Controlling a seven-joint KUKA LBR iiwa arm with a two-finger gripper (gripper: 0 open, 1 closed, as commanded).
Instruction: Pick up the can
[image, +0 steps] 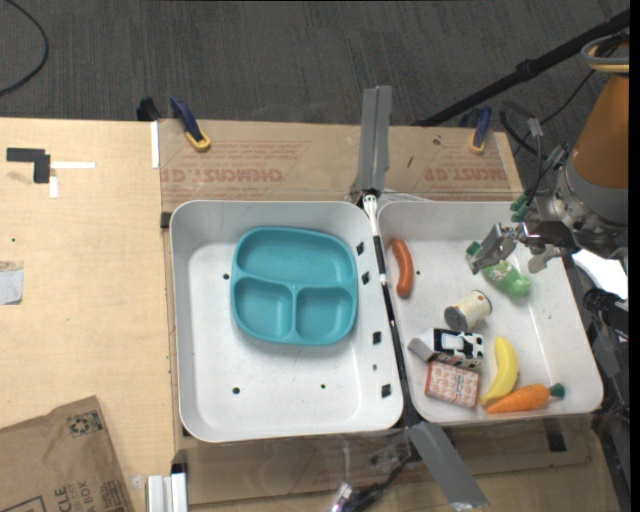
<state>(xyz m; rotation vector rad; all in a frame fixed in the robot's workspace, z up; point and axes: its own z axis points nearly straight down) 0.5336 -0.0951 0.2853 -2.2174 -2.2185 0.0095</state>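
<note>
The can lies on its side near the middle of the right bin, just above a black-and-white carton. Upper right of it hovers the gripper — jaws spread, nothing between them — over a green object.

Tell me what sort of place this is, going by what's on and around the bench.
Probably a robotics lab set up for pick-and-place trials. Two white bins sit clamped on a cardboard-covered bench, the arm's end effector hangs over toy food such as a banana and a carrot, and cables cross the carpet.
</note>
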